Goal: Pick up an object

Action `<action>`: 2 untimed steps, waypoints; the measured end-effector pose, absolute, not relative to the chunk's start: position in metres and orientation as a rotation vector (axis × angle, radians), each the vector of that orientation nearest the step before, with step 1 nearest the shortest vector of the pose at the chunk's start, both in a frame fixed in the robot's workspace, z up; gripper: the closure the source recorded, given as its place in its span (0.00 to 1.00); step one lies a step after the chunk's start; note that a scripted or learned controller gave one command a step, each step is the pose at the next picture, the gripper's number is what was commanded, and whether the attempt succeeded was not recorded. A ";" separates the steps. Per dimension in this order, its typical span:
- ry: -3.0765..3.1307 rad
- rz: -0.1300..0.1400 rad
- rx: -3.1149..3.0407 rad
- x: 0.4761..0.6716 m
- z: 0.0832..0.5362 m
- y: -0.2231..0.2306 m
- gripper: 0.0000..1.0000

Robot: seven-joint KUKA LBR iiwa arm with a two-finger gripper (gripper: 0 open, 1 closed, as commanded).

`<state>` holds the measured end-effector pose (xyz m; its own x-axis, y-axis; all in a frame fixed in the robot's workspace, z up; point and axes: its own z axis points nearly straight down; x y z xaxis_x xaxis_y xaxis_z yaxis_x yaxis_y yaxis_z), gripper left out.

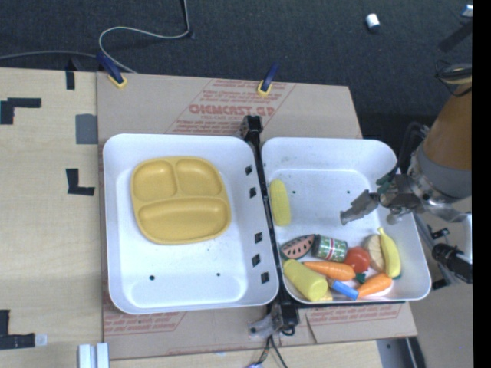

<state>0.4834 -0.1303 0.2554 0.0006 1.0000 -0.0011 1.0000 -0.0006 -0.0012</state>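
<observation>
On the tabletop (46, 205), the left bin (115, 282) holds 1 yellow divided plate (181, 199), lying flat toward its far side. Across the black divider, the right bin (330, 153) carries every candidate for the pick: a yellow corn cob (280, 202) alone near the divider, then a crowd along the near wall, with a watermelon slice (299, 247), a yellow bottle-like piece (305, 280), a green can (331, 248), a carrot (328, 268), a tomato (357, 258) and a banana (390, 253) toward the right.

The gripper (370, 205) sits over the right side of this bin, above and beyond the crowd, with nothing between its jaws, which look parted; 1 dark finger (354, 210) juts left. As I judge it, the task is barely begun: no object is lifted, and choosing, descending, closing and raising all remain.

The second finger is hard to separate from the wrist hardware, and the small pieces under the banana overlap too much to name.
</observation>
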 end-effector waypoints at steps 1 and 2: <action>-2.219 0.003 -2.218 0.518 0.142 -0.133 0.00; -2.222 0.000 -2.221 0.527 0.085 -0.129 0.00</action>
